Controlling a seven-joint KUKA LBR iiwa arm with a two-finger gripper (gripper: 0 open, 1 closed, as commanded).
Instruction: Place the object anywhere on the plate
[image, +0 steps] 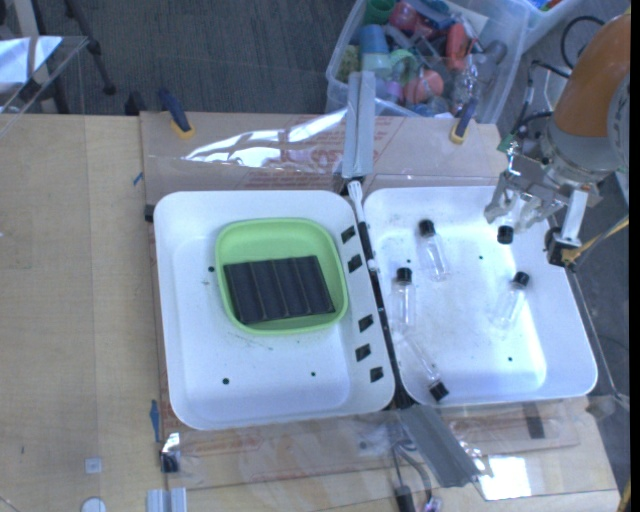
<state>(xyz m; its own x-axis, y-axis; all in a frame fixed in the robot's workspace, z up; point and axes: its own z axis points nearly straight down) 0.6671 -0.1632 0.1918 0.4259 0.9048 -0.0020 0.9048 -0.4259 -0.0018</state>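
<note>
A green square plate with a dark ribbed insert is seen in the left bin. Several clear vials with black caps are scattered flat in the right bin, well apart from the plate.

Green plate w/ dark ribbed insert; white bins; clear vials, black caps.
</note>
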